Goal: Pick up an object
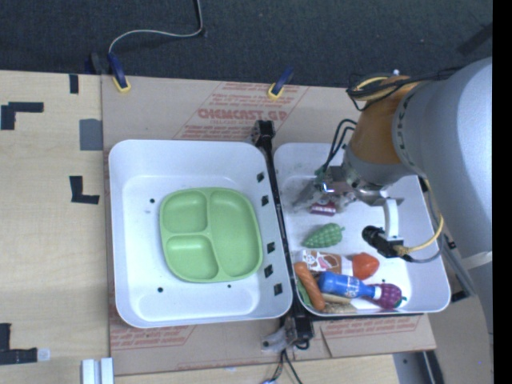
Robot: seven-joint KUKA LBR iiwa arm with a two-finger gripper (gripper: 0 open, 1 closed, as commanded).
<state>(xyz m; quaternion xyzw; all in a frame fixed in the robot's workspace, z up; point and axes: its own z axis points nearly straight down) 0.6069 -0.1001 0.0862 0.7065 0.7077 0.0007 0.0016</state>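
Note:
My gripper [322,195] is low in the upper left part of the right bin [428,290], with the arm's orange band [376,138] above it. A small dark red object [323,210] lies right under the gripper's tip; I cannot tell whether it is touched or gripped. Just below lies a green leafy toy [324,234]. Along the bin's front sit a red-and-white packet [319,260], a red tomato [365,264], an orange carrot [308,286], a blue bottle [346,285] and a purple eggplant [390,296].
The left bin [132,174] holds a green divided plate [212,234]. A black divider [272,206] runs between the bins. The grey arm body [460,134] hangs over the right bin's right side. Cables [400,242] loop beside the gripper.

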